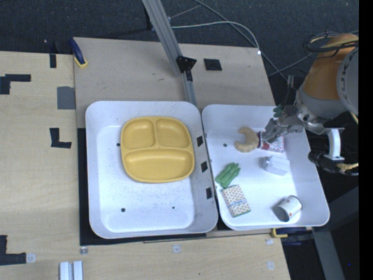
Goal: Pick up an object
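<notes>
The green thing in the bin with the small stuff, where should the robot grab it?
Probably across its narrow middle, coming straight down from above. The green thing lies flat and slanted in the right bin, long one way and thin the other, so the jaws should close across the thin way. The patterned packet sits close below it, so stay nearer the upper end.

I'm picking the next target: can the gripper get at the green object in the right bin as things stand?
Probably yes. The green object lies flat and open from above, apart from the patterned card below it and the tan piece above. The gripper hovers in the same bin, nothing between them.
</notes>
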Controlling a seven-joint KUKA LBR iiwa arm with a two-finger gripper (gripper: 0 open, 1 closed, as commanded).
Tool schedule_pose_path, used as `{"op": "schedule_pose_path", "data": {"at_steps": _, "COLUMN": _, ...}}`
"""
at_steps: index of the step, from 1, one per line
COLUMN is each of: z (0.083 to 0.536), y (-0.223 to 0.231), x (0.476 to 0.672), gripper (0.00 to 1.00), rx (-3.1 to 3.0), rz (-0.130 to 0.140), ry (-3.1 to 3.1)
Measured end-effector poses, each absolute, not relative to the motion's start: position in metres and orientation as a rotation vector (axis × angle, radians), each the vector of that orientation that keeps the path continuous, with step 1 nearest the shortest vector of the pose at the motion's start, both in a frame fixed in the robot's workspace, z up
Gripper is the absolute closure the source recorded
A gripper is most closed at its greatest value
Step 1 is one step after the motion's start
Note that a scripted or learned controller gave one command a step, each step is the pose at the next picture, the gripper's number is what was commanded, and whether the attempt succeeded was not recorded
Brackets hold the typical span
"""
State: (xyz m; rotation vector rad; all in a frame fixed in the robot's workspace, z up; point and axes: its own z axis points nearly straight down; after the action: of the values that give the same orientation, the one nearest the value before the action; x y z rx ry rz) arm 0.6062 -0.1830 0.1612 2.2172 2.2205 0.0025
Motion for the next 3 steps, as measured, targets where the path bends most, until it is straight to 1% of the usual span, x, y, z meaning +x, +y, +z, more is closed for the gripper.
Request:
{"op": "schedule_pose_path", "data": {"at_steps": 2, "z": 0.253, "y": -0.192, "x": 0.597, "gripper": 1.0, "rx": 2.219, "rz": 0.002, "ry": 2.22}}
{"op": "schedule_pose_path", "data": {"at_steps": 3, "z": 0.257, "y": -0.145, "x": 0.589, "gripper": 1.0, "rx": 2.217, "rz": 0.0, "ry": 2.227}}
